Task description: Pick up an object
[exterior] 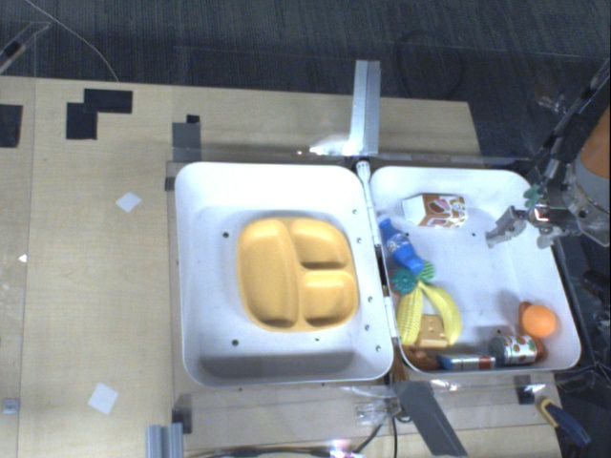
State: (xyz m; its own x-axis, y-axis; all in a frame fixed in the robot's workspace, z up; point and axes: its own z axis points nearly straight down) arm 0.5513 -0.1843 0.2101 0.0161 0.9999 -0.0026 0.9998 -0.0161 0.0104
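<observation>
From above and at a slant, the bench held two shallow white bins side by side, and my pincer hung at the far right rim of the right bin, reaching in from the right on my grey arm. I could not tell whether the pincer was open or closed; nothing showed between its tips. The left bin carried a yellow divided tray at its middle. The things I might pick lay in the right bin: a small white and brown carton near the back, a blue bottle against the dividing wall with a teal toy just beside it, a banana touching a corn cob, and along the front wall a dark can with an orange ball just beside it. I judged the pick had not yet begun. To do it well, I thought the carton or the orange ball the better choice, each standing apart from its neighbours with bare white floor around it, so I could come straight down over the middle. The clutter by the dividing wall and front corner left little room for my tips, and the bin walls there looked likely to block a descent. The open middle of the right bin gave me the freest path.
</observation>
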